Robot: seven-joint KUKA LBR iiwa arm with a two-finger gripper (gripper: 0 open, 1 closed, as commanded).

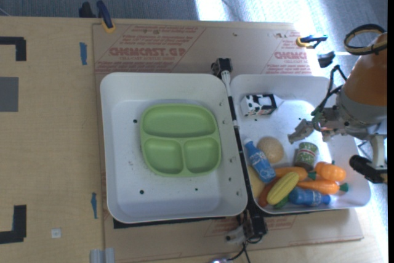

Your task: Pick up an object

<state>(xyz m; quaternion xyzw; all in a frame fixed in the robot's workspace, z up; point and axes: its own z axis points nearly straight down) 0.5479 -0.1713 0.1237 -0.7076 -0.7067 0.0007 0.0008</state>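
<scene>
My gripper (303, 130) hangs over the right bin (289, 114), reaching in from the right just above and left of a small green can (306, 154). Nothing shows in its grasp. Lying in that bin are a black-and-white cow toy (258, 104) at the back, a beige round piece (270, 149), a blue bottle (259, 161), a yellow banana-like toy (282, 187), an orange carrot (329, 172) and a blue piece (308, 197) at the front.
The left bin (120, 132) holds a green divided plate (180, 138). A black divider rail (234, 126) runs between the bins. The arm's orange band (369, 80) and cables stand over the right bin's far right side.
</scene>
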